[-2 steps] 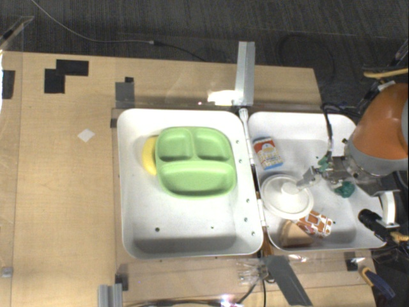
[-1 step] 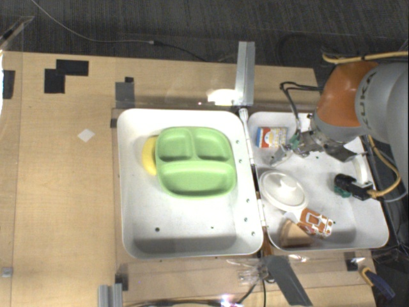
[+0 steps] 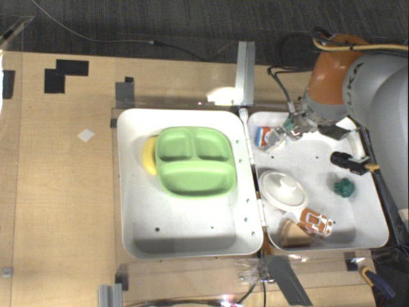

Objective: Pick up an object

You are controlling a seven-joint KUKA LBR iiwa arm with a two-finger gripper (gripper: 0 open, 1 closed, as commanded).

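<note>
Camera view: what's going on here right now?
The arm's tool hangs over the far left corner of the right bin, right beside a small red-and-blue item. I can't see anything gripped. The white bowl and teal lump lie apart from it; the green plate sits in the left bin.

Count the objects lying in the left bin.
2. A green divided plate sits in the far half of the left bin; a yellow object pokes out from under the plate's left edge. The plate could hide more.
</note>
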